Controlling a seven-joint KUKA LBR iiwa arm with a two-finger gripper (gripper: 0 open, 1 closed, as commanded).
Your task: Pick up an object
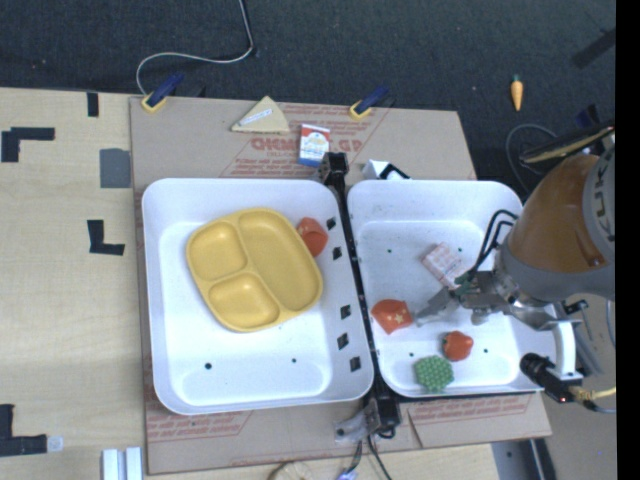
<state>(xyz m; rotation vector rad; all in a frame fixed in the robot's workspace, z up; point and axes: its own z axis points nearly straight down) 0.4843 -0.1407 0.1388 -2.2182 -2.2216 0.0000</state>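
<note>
1. Green bumpy thing [433, 372] sits at the right bin's [400, 200] front edge, small red piece [458, 345] just beside it.
2. Gripper [428, 311] is low in that bin, fingers look spread, tips near the red-orange object [391, 315] (not pinching anything).
3. Pink packet [440, 261] lies further back.
4. Left bin [160, 268] has a yellow divided plate [254, 267] with a red item [313, 236] touching its edge.

A light wooden bench [60, 298] with black markings carries a brown cardboard sheet [420, 143], and dark blue carpet [400, 28] with a loose cable [215, 53] lies beyond.
</note>
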